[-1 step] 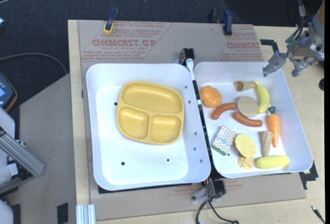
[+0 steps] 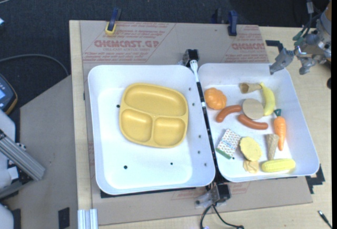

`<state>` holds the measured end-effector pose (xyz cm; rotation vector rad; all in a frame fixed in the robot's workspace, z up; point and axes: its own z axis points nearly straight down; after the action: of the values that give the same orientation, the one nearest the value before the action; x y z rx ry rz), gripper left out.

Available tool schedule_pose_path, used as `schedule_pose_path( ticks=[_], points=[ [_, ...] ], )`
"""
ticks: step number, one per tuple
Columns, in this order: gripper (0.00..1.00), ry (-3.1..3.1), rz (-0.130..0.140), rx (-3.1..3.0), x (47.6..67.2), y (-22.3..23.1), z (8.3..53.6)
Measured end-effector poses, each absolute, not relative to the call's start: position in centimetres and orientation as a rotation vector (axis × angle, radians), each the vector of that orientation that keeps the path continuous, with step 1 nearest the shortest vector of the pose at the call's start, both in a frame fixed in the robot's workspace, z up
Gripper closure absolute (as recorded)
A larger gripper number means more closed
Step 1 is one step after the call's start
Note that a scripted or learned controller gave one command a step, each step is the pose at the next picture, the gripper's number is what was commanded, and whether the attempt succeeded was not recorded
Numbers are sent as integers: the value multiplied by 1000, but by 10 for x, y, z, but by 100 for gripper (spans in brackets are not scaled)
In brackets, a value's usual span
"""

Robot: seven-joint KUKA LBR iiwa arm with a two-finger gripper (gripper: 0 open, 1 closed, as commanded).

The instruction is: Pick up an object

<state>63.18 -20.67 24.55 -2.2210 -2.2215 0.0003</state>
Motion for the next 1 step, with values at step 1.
schedule_pose_path(
  ticks=[1],
  points=[
    [0,-2222,2,-2218,635,-203,204]
  ],
)
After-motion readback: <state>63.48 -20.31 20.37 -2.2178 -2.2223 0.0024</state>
